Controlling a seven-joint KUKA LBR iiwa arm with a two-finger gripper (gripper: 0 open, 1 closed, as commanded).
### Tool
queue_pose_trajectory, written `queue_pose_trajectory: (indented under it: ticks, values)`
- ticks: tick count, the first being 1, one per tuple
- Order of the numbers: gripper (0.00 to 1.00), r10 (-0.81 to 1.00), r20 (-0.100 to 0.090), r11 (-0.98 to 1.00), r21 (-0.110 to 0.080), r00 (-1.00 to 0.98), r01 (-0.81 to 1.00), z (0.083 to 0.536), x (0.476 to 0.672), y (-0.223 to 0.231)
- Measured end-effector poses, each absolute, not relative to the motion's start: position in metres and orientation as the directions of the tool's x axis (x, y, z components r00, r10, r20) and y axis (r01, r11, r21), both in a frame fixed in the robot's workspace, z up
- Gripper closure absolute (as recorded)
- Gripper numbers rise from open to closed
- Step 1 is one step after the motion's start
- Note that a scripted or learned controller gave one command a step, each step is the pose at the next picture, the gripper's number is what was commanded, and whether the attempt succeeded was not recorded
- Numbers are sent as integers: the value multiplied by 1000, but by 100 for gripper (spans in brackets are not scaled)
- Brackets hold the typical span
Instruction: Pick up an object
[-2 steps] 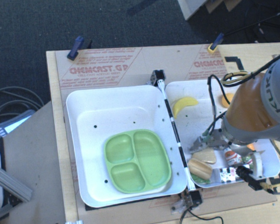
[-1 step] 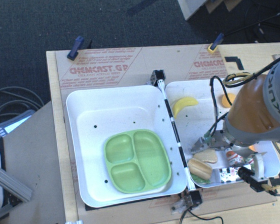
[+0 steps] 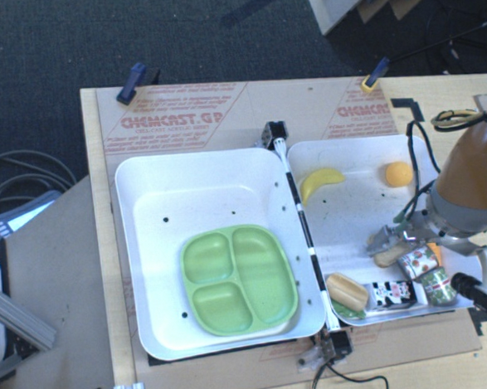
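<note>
The right bin (image 3: 340, 154) holds the loose objects. A curved yellow banana (image 3: 319, 181) with a smooth skin lies near the bin's upper left, close to the divider between the bins. A small round orange (image 3: 398, 174) sits to its right, well apart from it, near the upper right of the bin floor. Along the lower edge lie a tan, rounded bread roll (image 3: 347, 290) resting on a green piece, then a flat black-and-white printed carton (image 3: 392, 293), then a small can (image 3: 419, 261) with a red-and-white label and a green-labelled container (image 3: 437, 286) just beside it. These lower items are crowded, touching or nearly touching one another.

The gripper (image 3: 386, 243) is low in the right bin, above that lower cluster, with metallic grey fingers pointing to the left. A pale tan object lies at or under the fingertips; whether the fingers are closed on it, or how far they are spread, cannot be told. The arm (image 3: 471, 182) enters from the right, with an orange band above a grey wrist.

The left bin (image 3: 143, 188) is shallow, white, glossy, with rounded corners. It holds a light green plastic plate (image 3: 237, 279), a rounded rectangle divided into three compartments, lying flat toward the lower centre.

Both bins rest on a brown cardboard sheet (image 3: 180, 119) with red print.
</note>
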State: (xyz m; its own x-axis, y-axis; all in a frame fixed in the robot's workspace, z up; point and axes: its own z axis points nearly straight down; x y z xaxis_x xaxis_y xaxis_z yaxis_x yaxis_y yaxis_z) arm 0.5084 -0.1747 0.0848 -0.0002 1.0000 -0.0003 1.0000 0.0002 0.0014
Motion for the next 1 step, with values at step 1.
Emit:
queue_pose_trajectory:
  ticks: [1]
  values:
    - [0,1000,24,7,-12,-6,1000,84,565,-211]
